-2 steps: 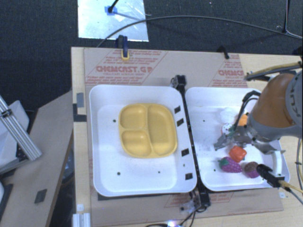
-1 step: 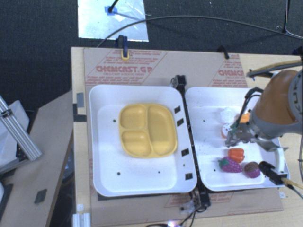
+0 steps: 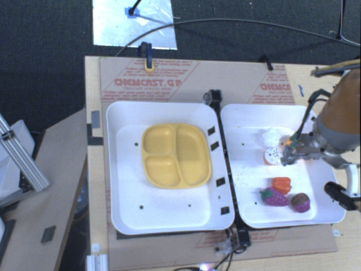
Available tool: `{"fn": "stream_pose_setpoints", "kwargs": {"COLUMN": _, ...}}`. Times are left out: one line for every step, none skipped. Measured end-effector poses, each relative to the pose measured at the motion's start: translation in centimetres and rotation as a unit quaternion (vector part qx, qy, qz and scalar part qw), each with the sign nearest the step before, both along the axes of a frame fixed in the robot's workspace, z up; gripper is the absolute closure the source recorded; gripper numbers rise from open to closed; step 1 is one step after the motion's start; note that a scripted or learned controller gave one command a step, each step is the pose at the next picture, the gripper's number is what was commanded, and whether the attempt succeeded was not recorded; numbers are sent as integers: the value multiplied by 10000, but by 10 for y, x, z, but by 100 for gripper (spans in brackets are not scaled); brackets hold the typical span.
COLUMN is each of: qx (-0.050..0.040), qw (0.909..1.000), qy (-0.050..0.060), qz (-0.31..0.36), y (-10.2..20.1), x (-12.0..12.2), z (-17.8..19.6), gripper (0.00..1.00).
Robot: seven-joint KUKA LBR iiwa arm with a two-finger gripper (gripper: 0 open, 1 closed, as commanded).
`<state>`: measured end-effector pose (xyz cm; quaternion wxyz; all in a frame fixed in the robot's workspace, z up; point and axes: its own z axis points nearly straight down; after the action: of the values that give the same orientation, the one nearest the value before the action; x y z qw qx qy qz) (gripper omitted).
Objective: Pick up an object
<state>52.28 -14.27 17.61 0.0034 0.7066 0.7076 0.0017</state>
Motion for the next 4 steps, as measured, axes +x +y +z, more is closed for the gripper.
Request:
{"fn": "stream_pose_setpoints", "kwargs": {"qx": 4, "qw": 10000, "qy": 8, "qz": 14, "y": 1, "x": 2, "z": 43, "gripper": 100}}
{"fn": "stream_pose_setpoints", "kwargs": {"qx": 7, "qw": 10000, "qy": 16, "qz": 17, "y": 1, "x": 3, "z": 63, "gripper": 100}}
{"fn": "stream_pose_setpoints", "kwargs": {"qx": 19, "qw": 10000, "qy": 26, "qz": 40, "y": 47, "x": 9, "z": 63, "gripper": 100}}
{"fn": "stream_pose_setpoints", "kwargs": {"qx": 20, "qw": 10000, "qy": 18, "qz": 47, "y": 100, "x": 34, "z": 66, "gripper": 100}}
